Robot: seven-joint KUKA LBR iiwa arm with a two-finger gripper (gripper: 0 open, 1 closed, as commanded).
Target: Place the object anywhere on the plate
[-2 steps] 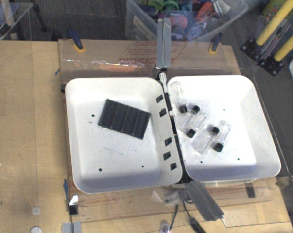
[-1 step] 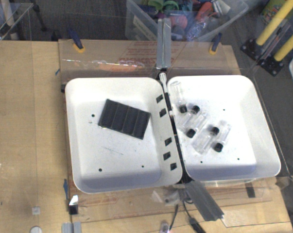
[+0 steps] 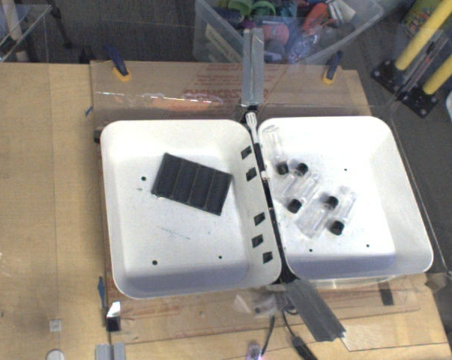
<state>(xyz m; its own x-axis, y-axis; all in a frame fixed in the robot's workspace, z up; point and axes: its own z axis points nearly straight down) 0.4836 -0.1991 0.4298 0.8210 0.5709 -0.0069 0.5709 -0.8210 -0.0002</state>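
Observation:
A dark ribbed rectangular plate lies flat in the left bin, tilted slightly, toward the bin's upper middle. Several small clear vials with black caps lie scattered in the left half of the right bin. One clear vial lies apart near that bin's top left corner.
A divider with black clips runs between the two bins. A clear tub of colourful toys stands behind the bench. Yellow tubes lean at the back right. Blue clamps hold the board's far edge.

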